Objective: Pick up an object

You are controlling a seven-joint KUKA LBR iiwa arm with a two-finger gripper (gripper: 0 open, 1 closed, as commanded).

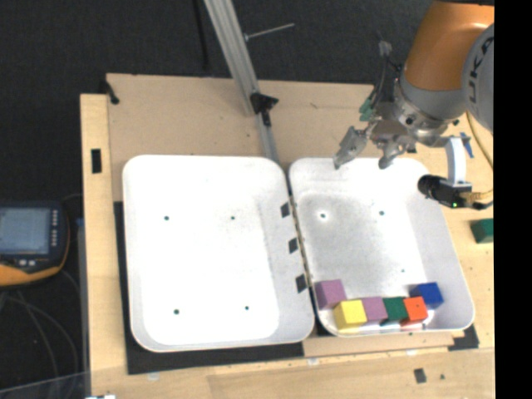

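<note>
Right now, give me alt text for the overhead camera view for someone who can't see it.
The end effector, fingers spread and holding nothing, hovers over the far rim of the right bin. Colored blocks cluster along that bin's near edge: purple block, yellow block, blue block. The left bin sits beside it.

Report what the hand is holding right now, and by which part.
Nothing is held. The hand hangs open over the far end of the right bin; the blocks lie untouched at its near edge.

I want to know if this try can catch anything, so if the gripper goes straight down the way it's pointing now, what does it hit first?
Probably bare floor at the far end of the right bin. The open gripper hangs there, far from the blocks clustered along the near wall. Depth is unclear.
</note>
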